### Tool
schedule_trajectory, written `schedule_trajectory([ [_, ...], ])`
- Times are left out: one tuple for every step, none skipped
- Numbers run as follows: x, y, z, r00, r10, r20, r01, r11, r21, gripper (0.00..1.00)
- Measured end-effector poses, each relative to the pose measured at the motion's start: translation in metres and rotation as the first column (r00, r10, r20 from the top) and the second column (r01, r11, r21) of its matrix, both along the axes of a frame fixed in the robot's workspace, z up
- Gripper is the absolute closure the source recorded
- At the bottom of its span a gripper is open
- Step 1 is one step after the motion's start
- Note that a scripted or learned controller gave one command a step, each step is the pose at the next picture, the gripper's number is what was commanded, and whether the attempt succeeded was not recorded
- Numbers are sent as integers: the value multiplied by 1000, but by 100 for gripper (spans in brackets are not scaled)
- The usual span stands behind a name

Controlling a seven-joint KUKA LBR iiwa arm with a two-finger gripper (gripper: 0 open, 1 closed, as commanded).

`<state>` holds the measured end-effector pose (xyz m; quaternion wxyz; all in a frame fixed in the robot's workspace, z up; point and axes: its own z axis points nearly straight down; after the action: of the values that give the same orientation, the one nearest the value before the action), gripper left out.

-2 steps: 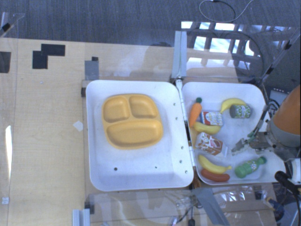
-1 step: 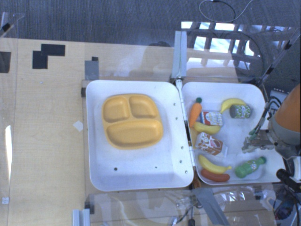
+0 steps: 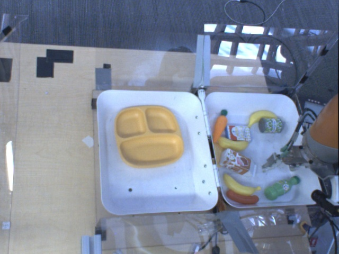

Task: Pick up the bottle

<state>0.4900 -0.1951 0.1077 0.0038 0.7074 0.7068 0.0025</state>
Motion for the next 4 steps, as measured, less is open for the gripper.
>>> schedule_trajectory([
  [-1,6,-19,986,-168,-1,168,986,3,0],
  [3,7,-7,986,-165,9,165,986,3,100],
  [3,7,-7,986,-165,9,165,986,3,0],
  [62,-4,16,993,121,-2,-121,993,-1,0],
])
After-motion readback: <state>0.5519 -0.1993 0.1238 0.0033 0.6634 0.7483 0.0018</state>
